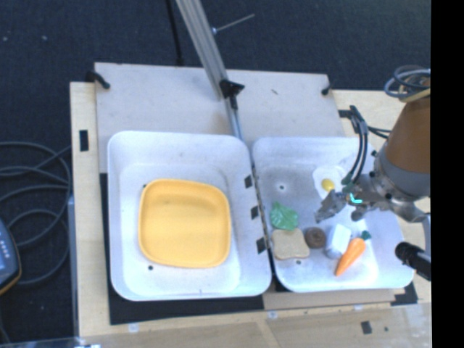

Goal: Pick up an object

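Two shallow white plastic bins sat side by side on the pale bench [290, 93]. The left bin [123, 194] held a square yellow plastic plate [185, 222], lying flat near its middle. The right bin [290, 158] held the small objects, gathered toward its near, right part. The grey arm with its orange band [412, 140] reached in from the right, over the right bin's far right side. Its two-finger gripper [332, 205] hung above the bin floor, fingers spread apart with nothing between them, just beside a white-and-yellow fried-egg toy [328, 178] and above the other pieces. An orange toy carrot [350, 256] lay tilted near the bin's near right corner, touching a small white block [339, 235]. A tan slice of toy bread [291, 246] lay by the left wall, with a green leafy toy [283, 217] just beyond it and a small round brown piece [315, 238] between bread and block.
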Tool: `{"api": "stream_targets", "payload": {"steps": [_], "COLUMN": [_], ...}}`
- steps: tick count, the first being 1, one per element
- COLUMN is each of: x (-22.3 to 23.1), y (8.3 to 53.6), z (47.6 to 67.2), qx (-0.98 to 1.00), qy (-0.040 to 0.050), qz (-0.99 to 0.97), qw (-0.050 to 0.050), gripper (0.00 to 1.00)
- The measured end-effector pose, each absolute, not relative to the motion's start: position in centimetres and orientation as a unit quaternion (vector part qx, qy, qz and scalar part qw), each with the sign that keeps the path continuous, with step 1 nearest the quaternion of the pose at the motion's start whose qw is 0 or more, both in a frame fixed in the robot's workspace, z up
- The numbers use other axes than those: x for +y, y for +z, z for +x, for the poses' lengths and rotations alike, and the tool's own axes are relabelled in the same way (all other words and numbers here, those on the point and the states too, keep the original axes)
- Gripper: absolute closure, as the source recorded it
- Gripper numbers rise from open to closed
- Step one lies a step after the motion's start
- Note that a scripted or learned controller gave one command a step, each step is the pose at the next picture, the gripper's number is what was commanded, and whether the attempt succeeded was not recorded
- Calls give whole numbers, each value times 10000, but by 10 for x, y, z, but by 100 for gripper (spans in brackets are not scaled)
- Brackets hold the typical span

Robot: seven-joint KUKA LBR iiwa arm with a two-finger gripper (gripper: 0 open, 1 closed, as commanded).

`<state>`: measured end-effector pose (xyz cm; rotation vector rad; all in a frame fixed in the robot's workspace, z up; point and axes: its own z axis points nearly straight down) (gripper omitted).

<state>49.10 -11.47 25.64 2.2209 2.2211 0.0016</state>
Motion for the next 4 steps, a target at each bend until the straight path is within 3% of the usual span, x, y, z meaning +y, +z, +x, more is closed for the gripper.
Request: {"api": "stream_targets", "payload": {"steps": [1,2,4], "x": [-115,-118,-115], "y": [256,207,101], "z": [491,500,493], "qx": [7071,7068,7066], "qy": [5,-13,3], "qz": [7071,7074,7076], "qw": [3,-13,9], "gripper": [0,0,0]}}
